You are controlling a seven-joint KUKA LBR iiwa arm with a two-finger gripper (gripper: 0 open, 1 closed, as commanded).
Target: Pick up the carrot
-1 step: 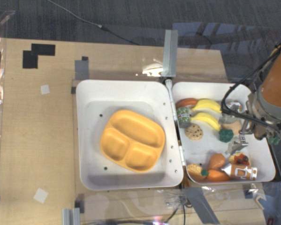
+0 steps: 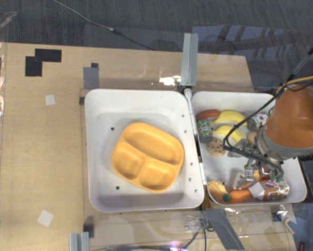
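Jaws: I cannot tell their state on the grey two-finger gripper [image 2: 248, 172]. It hovers just at 1 o'clock of the small orange carrot [image 2: 239, 195], so I judge approach; next I must descend and close.

Left bin [image 2: 101, 140]: white, holds a yellow-orange divided tray [image 2: 147, 156]. Right bin [image 2: 297, 184]: white. At its front edge, carrot [image 2: 239, 195] orange with green top. Near its back edge, banana [image 2: 230, 118] yellow; cookie [image 2: 215, 147] tan with dark specks. Bench [image 2: 36, 156] pale wood, black patches [image 2: 41, 60] at back left corner.
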